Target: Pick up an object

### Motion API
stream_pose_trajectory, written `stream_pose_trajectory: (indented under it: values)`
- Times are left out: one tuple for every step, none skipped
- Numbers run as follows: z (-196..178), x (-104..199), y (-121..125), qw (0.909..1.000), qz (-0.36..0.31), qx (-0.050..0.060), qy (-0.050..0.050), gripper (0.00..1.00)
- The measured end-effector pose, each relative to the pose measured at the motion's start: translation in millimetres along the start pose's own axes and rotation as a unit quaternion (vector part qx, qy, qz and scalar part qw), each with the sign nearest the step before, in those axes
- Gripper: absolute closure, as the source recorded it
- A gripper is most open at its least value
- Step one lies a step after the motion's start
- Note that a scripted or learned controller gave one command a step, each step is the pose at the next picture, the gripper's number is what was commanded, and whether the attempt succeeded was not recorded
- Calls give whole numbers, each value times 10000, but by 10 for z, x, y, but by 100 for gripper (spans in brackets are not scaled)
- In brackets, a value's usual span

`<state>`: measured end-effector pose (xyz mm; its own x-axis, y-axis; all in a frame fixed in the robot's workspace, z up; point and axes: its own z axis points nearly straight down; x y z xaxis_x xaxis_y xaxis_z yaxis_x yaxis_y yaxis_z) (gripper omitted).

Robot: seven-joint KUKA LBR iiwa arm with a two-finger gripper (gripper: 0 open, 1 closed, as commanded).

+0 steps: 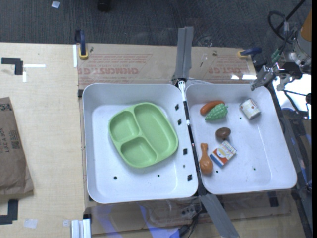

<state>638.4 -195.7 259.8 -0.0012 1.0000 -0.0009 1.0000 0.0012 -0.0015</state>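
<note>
A wooden bench [44,73] sits in front of a dark grey floor. On it are two shallow white bins, side by side. A brown paper bag [12,148] lies flat at the far left of the bench.

The left bin [99,182] holds a green plate [143,134] with three sections. Nothing lies on the plate.

The right bin [270,167] holds the small things to pick from. Near the top of it, an orange sausage [212,106] touches a bumpy green toy [217,112]. Just to the right of them lies a small white can [250,109] on its side. A brown round thing [223,133] rests near the middle. Below it are a little box [224,154] with red, blue and white on it, and an orange drumstick [205,159] just beside the box.

The gripper [271,77] hangs above the top right corner of the right bin. It is up high and holds nothing. It is small and mixed up with cables, so I cannot tell its state.

I think the job has only just begun, because nothing is picked up yet. Next, the arm needs to choose one thing, move over it and go down. The white can looks nearest. The sausage and the green toy touch, so grabbing just one of them may be tricky.
</note>
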Motion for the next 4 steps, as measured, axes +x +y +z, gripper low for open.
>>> stream_pose_trajectory:
  values:
    - [-987,104,57,9978,-661,-6,-7,0]
    - [266,-167,-28,9966,819,6,0,0]
    - [1272,432,-211,9979,653,7,2,0]
    - [1682,815,-158,10000,62,3,3,0]
